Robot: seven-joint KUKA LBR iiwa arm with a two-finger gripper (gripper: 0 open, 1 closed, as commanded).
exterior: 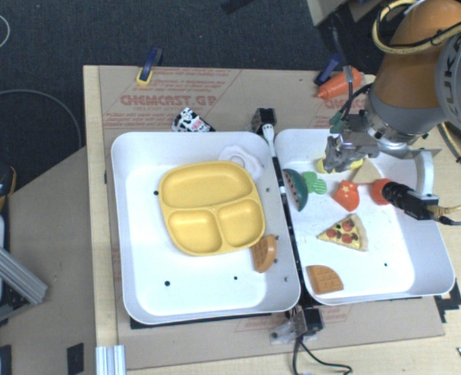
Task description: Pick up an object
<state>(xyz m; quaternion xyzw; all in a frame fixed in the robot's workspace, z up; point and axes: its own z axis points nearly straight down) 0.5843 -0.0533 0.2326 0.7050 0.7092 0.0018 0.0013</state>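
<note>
My gripper hangs over the far side of the right bin, just above a small yellow object that peeks out beneath it. Nearby in that bin lie a watermelon slice, a green piece, a red-orange strawberry-like toy, a red toy, a pizza slice and a brown bread piece. From this angle the fingertips are dark and close together; nothing shows clearly between them.
The left bin holds a yellow divided plate, a white lid-like piece and a brown pastry. A black clamp sits at the divider's far end. An orange toy and a black-white item lie behind the bins.
</note>
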